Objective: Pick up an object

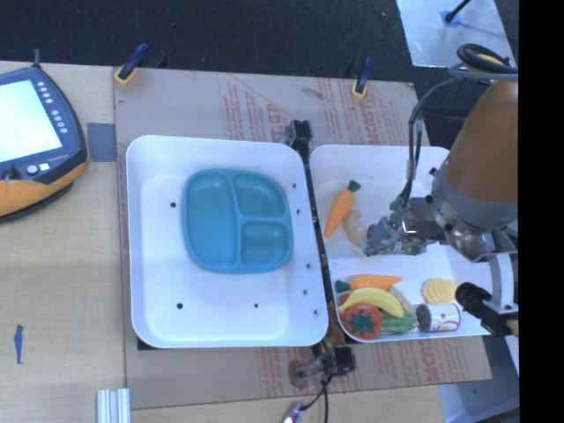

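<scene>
The counter [62, 263] of pale wood carries two shallow white bins side by side on a brown board. The left bin [150, 315] holds a blue divided plate [236, 220] near its centre. The right bin [379, 161] holds the small things, and the arm [483, 161] reaches into it from 3 o'clock.

The jaws [388, 236] sit low near the middle of that bin (dark metal, hard to read), so how far apart they stand cannot be told, nor whether anything is in them. A pale lump [354, 228] lies just beside them at 9 o'clock. A toy carrot [338, 209] lies tilted at about 10 o'clock from the jaws, apart from them.

At 6 o'clock lie a banana [374, 300], a red tomato [364, 321], a yellow cracker [438, 290] and a small can [438, 317].
</scene>
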You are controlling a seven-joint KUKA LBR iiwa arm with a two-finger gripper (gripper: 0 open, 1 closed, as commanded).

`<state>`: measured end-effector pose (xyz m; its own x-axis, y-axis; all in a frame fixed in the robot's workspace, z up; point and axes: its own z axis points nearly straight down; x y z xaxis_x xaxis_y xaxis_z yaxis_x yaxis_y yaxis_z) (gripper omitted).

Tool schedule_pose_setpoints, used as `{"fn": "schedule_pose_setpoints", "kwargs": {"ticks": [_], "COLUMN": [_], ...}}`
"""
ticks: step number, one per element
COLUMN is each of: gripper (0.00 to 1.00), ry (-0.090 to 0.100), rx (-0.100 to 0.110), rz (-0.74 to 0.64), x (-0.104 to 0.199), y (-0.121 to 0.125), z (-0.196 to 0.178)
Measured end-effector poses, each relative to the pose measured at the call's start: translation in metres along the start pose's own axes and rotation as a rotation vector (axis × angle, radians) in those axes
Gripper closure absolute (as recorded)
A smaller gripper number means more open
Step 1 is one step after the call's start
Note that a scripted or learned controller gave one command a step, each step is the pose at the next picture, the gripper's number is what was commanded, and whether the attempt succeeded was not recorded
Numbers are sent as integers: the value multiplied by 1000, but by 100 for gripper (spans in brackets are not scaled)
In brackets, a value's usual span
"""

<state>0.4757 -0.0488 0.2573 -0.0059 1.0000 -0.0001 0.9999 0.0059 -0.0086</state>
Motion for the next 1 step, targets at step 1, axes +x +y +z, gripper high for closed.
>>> {"fn": "schedule_pose_setpoints", "kwargs": {"ticks": [1], "gripper": [100], "ry": [-1], "rx": [-6], "rz": [0], "x": [13], "y": [3], "z": [-6]}}
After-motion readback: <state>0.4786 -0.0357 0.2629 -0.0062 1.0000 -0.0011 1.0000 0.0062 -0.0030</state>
